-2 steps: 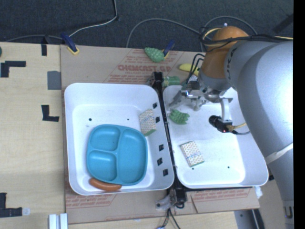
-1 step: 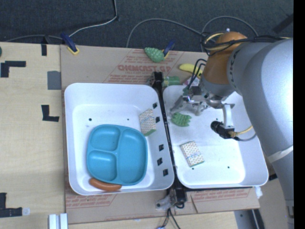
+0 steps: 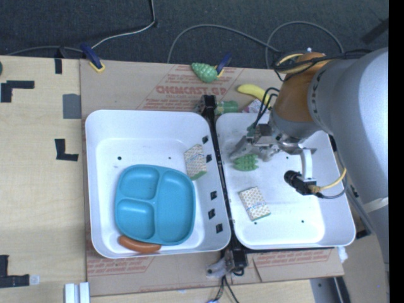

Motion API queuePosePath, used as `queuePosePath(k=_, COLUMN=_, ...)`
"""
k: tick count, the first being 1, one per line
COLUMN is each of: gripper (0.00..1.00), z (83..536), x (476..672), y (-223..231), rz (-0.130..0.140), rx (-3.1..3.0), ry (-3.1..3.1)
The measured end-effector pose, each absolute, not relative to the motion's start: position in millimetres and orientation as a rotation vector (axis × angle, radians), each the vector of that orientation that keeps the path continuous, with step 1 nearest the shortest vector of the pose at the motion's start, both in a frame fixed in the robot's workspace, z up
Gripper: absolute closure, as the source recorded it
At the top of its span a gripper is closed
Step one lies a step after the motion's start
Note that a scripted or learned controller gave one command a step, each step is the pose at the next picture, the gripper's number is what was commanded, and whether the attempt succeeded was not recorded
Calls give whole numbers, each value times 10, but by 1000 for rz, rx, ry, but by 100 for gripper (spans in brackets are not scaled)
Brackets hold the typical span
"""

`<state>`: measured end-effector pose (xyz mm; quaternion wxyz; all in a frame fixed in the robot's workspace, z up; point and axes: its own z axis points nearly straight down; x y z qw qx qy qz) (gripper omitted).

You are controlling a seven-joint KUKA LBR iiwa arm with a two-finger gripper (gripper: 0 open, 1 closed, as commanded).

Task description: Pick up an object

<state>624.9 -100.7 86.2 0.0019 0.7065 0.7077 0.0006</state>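
Note:
My gripper (image 3: 253, 153) hangs over the upper left part of the right bin (image 3: 328, 229). Its two metal fingers (image 3: 238, 149) are spread apart, so it is open, with nothing between them. A small green object (image 3: 245, 163) lies on the bin floor just below the fingertips, touching or nearly touching them. A patterned block (image 3: 254, 202) rests lower in the same bin. In the left bin (image 3: 101, 137) are a blue divided plate (image 3: 154, 203), an orange sausage (image 3: 139, 244) at its lower edge, and a second patterned block (image 3: 196, 160) by the right wall.
A yellow banana (image 3: 251, 91) and a green toy (image 3: 204, 71) lie on the cardboard behind the bins. The grey arm (image 3: 353, 118) covers the right bin's upper right. A black divider (image 3: 214, 169) runs between the bins. Cables trail at the back.

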Motion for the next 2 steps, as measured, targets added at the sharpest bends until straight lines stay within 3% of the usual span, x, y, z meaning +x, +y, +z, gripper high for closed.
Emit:
queuePosePath(k=1, gripper=0, z=864, x=6163, y=-998, rz=3, rx=2217, ry=2218)
queuePosePath(k=2, gripper=100, z=952, x=6157, y=-997, rz=1, rx=2219, ry=2220)
